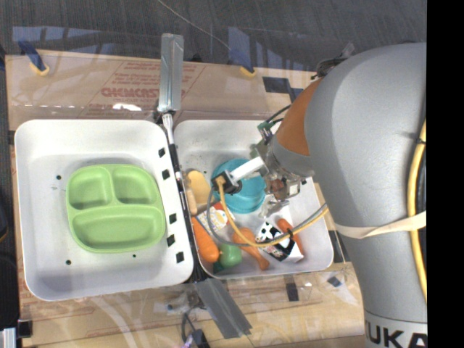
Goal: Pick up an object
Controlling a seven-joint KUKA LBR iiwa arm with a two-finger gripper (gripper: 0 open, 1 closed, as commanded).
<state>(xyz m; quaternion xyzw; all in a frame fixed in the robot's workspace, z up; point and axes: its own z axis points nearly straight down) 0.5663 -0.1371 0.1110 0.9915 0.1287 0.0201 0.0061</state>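
While the arm reaches in from 3 o'clock, you see its gripper (279, 187) low in the right bin (190, 133)

Blue cup (243, 187) lies at 9 o'clock of it, touching; carrot (205, 243) at 7 o'clock; whether the claw is open, you cannot tell.

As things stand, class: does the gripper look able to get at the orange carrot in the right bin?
Probably yes. The carrot lies uncovered near the right bin's left wall, and the gripper is already over that bin.

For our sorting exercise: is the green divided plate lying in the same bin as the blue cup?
No, the green divided plate lies in the left bin, the blue cup in the right bin.
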